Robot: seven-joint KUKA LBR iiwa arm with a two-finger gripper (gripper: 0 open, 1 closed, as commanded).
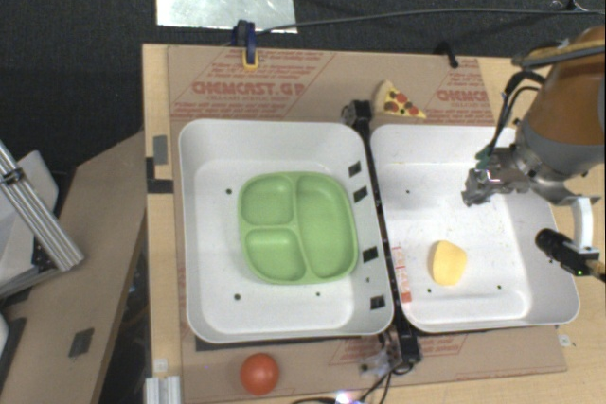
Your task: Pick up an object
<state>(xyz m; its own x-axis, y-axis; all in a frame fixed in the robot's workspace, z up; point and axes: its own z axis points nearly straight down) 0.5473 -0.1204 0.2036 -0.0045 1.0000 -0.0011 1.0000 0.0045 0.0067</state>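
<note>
A yellow rounded object (449, 263) lies in the right bin (421, 158), near its front middle. My gripper (476, 187) hangs over the same bin toward its right side, above and to the right of the yellow object and apart from it. The wrist with its orange band comes in from the right edge. I see nothing between the fingers, and their state is too small to make out.
The left bin (204, 156) holds a green divided plate (296, 226). A toy pizza slice (399, 100) lies on the board behind the right bin. A red ball (259, 373) sits on the board in front of the left bin.
</note>
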